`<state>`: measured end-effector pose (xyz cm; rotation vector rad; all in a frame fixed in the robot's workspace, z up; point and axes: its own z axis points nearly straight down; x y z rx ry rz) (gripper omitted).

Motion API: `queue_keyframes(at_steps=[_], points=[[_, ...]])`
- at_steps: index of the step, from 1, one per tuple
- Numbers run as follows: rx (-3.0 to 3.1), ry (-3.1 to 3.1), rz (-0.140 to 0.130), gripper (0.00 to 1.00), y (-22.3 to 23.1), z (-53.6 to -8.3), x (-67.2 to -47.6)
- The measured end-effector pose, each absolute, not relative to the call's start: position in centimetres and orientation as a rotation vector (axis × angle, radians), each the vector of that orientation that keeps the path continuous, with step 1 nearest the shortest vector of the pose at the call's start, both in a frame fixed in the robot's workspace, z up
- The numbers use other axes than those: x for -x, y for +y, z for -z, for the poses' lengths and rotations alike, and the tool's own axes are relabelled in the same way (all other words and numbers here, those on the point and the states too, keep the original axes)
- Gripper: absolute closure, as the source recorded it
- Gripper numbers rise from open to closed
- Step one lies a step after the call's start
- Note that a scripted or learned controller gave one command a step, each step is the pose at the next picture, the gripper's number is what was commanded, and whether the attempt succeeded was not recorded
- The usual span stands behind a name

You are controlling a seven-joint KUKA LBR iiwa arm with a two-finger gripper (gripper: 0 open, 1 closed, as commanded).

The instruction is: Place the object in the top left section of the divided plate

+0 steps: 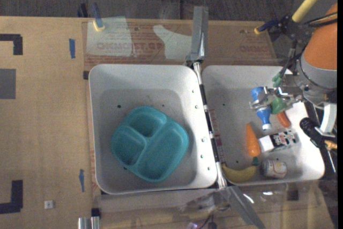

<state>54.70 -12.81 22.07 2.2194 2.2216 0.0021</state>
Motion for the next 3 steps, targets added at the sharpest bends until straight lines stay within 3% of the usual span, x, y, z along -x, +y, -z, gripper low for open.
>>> queue_keyframes(at_steps=[1,2,3], points=[[-2.478,1.938,0.003,1.0,-11.3,-15.1,-49.4],[-1.99,2.434,0.001,1.0,-5.8,-18.4,-47.9],[-1.332,2.841,-0.003,1.0,-3.4,-25.1,-48.0]])
